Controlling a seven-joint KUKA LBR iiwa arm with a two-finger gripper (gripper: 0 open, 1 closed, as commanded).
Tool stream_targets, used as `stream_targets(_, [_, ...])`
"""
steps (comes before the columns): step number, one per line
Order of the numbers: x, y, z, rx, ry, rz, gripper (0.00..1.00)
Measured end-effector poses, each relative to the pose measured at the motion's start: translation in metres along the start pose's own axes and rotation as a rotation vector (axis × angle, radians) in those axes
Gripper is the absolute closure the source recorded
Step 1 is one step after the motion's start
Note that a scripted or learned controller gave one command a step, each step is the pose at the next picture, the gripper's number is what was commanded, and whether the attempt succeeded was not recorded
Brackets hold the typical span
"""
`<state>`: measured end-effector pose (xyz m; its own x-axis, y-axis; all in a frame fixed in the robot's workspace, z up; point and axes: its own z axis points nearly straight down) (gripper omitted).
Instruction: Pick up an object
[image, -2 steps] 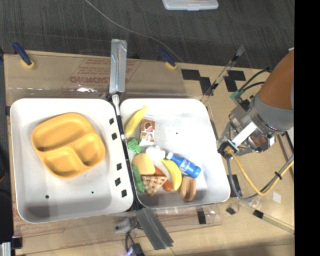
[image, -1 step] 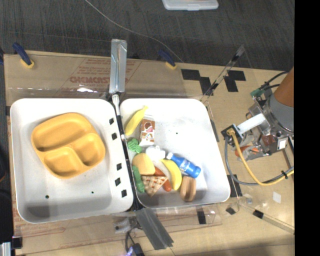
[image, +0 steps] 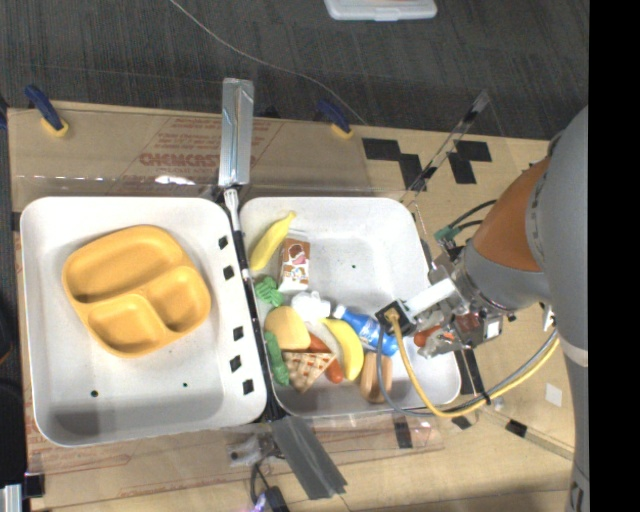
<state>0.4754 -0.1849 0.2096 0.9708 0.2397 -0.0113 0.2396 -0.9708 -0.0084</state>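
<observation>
Two shallow white bins are seen side by side on the bench. The left bin (image: 40, 400) holds a yellow divided plate (image: 135, 288), lying in its upper half. The right bin (image: 385, 225) holds a cluster of toy food gathered along its left and lower part. A banana (image: 270, 241) lies tilted near the upper left of that bin, just beside a small carton (image: 295, 264). Below them a green piece (image: 268, 293), a bun (image: 286, 326), a second banana (image: 345, 346), a blue bottle (image: 374, 333) and a hot dog (image: 370, 377) are crowded together, most of them touching.

The arm (image: 520, 240) is seen at the right of the frame, above the right bin's right rim. The gripper (image: 420, 318) is placed at the lower right of that bin, just beside the blue bottle. Nothing is seen between its fingers, and whether it is open or closed cannot be told. A yellow cable (image: 440, 405) is looped below it.
</observation>
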Motion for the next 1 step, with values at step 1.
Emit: stream_targets(1, [0.0515,0.0332,0.0361,-0.003,0.003,0.03,1.0])
